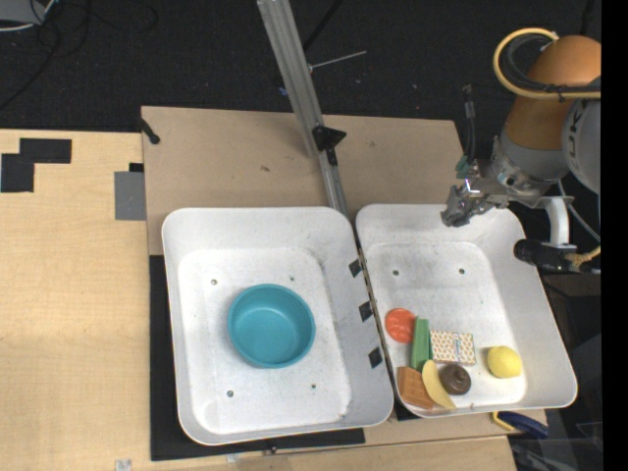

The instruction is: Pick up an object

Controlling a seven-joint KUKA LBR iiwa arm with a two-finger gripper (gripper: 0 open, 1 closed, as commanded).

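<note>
Two shallow white plastic bins sit side by side on a pale wooden worktop (pixel 69 292), their rounded rims meeting down the middle. The left bin (pixel 196 253) has a smooth, faintly speckled floor and holds a round teal bowl (pixel 272 325), glossy and upright, near its centre. The right bin (pixel 442 263) carries a cluster of small things packed along its near edge: a round orange-red ball (pixel 399 325) against the dividing wall, a slim green block (pixel 421 341) just beside it, a flat square pad with a dotted pattern (pixel 452 346), a curved yellow banana (pixel 436 382), a dark brown ring like a doughnut (pixel 454 378) touching the banana, a tan wedge (pixel 415 389) at the corner, and a lumpy yellow lemon (pixel 504 362) a little apart to the right.

The gripper (pixel 459 211) hangs over the far rim of the right bin, well apart from the cluster; it is small, metallic and blurred, so whether it is apart or together cannot be told. Nothing shows between its tips. Above it the arm is grey with a smooth orange band (pixel 564 67).

A ribbed aluminium rail (pixel 299 86) slants across a brown board (pixel 226 155) behind the bins. The floor beyond is dark carpet with loose cables.
</note>
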